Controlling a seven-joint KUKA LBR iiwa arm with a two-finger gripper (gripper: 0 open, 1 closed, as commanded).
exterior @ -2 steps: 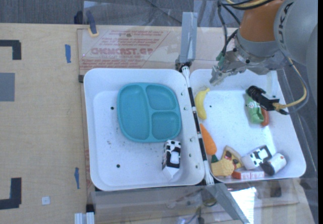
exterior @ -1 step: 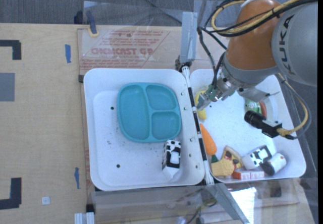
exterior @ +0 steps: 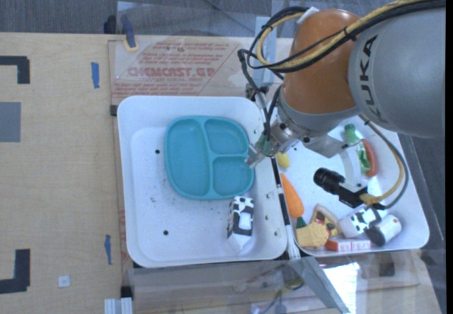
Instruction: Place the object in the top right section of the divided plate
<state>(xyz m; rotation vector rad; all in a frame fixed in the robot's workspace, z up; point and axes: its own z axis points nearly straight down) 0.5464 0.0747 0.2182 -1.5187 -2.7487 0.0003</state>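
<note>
A teal divided plate (exterior: 185,157) lies in the left bin (exterior: 141,185), with one long section on its left and two smaller ones on its right. My gripper (exterior: 257,153) hangs over the plate's right rim, level with the ridge between the two right sections. A small yellow object (exterior: 283,160) sits just right of the gripper, by the wall between the bins; I cannot tell whether it is held. A black-and-white cow-patterned toy (exterior: 242,216) lies in the left bin below the plate's lower right corner.
The right bin (exterior: 417,228) holds an orange carrot (exterior: 291,196), a green and red piece (exterior: 359,146), a yellow block (exterior: 314,235), a second cow-patterned toy (exterior: 368,221) and other small items. The arm's large body covers that bin's upper part.
</note>
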